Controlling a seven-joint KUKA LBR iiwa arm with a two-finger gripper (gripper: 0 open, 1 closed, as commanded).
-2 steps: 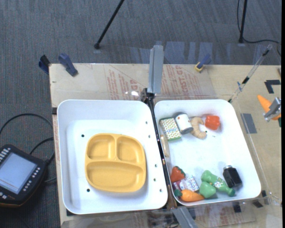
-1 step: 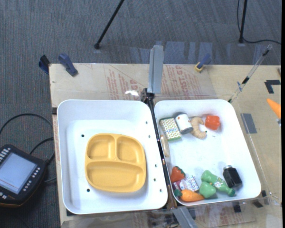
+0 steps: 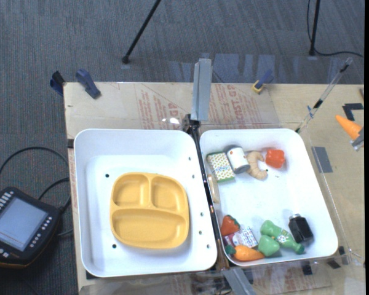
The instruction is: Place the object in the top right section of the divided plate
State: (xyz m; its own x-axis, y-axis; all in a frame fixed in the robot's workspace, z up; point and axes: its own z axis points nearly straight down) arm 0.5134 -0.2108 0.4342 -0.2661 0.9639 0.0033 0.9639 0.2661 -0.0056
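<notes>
Two white bins sit side by side on the tabletop (image 3: 141,106). Left bin (image 3: 89,165) holds the yellow divided plate (image 3: 150,210); its top right section (image 3: 169,193), at about 1 o'clock on the plate, has nothing in it. Task not started by the look of it.

Right bin (image 3: 289,192) holds the clutter: at 11 o'clock a checkered green packet (image 3: 221,166), a small can (image 3: 237,160), a tan curved piece (image 3: 256,166) and a red-orange toy (image 3: 274,158), all touching or nearly so. At 6 o'clock a red piece (image 3: 229,225), a carrot (image 3: 247,253), green toys (image 3: 272,237) and a black item (image 3: 301,228) are packed tight.

Risks, as judgement: the task names no specific object, so the pick is ambiguous; crowded neighbours could cause a double grab or a slip; the drop could land in the plate's top left section (image 3: 133,191) or on a divider ridge.

Pincer: cannot tell its opening or whether it holds anything.
</notes>
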